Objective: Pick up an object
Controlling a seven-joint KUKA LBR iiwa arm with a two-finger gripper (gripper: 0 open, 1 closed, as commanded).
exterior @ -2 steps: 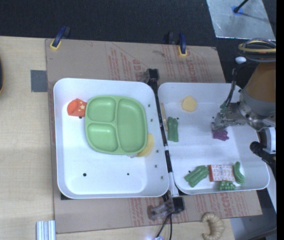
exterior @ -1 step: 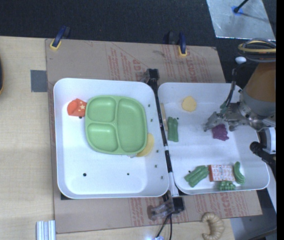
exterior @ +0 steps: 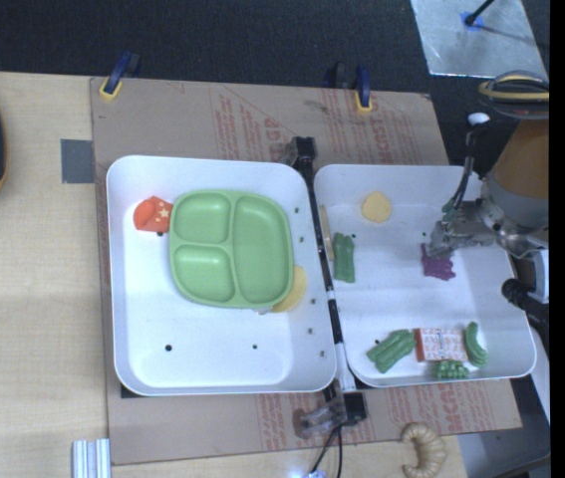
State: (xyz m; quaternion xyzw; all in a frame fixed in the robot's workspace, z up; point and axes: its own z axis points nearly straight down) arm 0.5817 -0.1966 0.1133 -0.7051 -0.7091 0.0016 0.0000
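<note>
Down front, the right white bin (exterior: 382, 189) holds green toy vegetables (exterior: 392, 350), a red-and-white packet (exterior: 439, 345) and a yellow disc (exterior: 376, 206); the gripper (exterior: 445, 245) sits over a purple toy (exterior: 438, 265), jaw state unclear. Left bin (exterior: 138, 357): green divided plate (exterior: 231, 247).

**Arm reached in from the right, gripper low**

The grey arm (exterior: 521, 182) came in from the right edge of the view, its orange band showing just above the wrist. The wrist pointed leftward and down, and the gripper (exterior: 443, 245) sat low at the end of it. Its metal fingers (exterior: 437, 239) pointed downward, close together, though from where I stood I could not tell whether they were closed or parted.
</note>
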